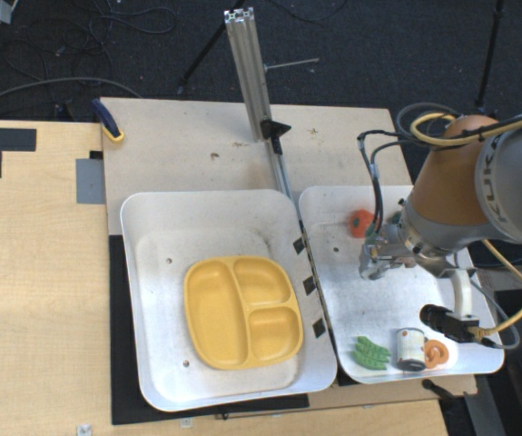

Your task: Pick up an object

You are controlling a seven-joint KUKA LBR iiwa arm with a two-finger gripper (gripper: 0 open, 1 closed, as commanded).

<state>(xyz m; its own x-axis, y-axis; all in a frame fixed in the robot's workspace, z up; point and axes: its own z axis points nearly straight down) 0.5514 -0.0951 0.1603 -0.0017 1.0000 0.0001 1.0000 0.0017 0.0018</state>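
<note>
My gripper (372, 266) hangs over the middle of the right bin (351, 316), its tip just above the bin floor. Nothing shows between its fingers, and their gap is too small to read. A small red-orange object (359, 222) lies just behind the gripper, toward the far side of the bin. At the bin's near edge lie a green leafy piece (370, 352), a small grey can (410, 348) and an orange ring-shaped piece (436, 353). The left bin (152, 243) holds a yellow divided plate (241, 311).
A metal post (253, 75) rises behind the two bins. A wooden tabletop (34, 289) lies to the left. Cables loop above the arm's wrist at the right.
</note>
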